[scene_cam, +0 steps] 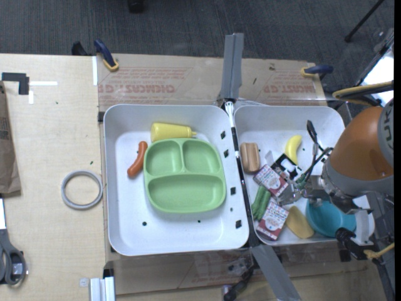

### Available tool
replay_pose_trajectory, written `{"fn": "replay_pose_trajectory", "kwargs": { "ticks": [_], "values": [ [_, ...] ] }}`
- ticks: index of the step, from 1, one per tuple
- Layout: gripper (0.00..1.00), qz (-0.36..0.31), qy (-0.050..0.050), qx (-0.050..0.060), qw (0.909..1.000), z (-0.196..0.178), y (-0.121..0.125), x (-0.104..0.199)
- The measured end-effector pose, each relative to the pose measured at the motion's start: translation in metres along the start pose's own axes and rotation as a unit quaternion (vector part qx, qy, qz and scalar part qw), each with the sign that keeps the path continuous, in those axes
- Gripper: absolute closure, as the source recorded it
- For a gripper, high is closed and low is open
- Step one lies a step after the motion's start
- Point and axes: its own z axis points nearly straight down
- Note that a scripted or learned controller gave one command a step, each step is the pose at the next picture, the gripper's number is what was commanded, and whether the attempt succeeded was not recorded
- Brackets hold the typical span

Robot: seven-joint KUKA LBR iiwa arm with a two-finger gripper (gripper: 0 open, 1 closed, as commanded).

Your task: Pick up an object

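On the bench, the right bin [332, 115] holds your gripper [289, 195] low among the packets [270, 177], finger state impossible to tell, so nothing looks picked up yet.

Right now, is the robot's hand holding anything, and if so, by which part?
It cannot be told. The hand is low in the right bin among the snack packets, but no object is visibly between its fingers.

Robotics lab: clamped cardboard [207, 80] on a plywood bench [50, 143], two white bins [116, 187], dark carpet [188, 11].
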Motion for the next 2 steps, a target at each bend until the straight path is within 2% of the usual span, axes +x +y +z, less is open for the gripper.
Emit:
{"fn": "replay_pose_trajectory", "kwargs": {
  "ticks": [1, 2],
  "values": [
    [0.00, -0.074, 0.000, 0.000, 0.9972, -0.032, 0.043, 0.004],
    [0.00, -0.055, -0.001, -0.003, 0.9985, -0.003, 0.092, -0.008]
  ]
}}
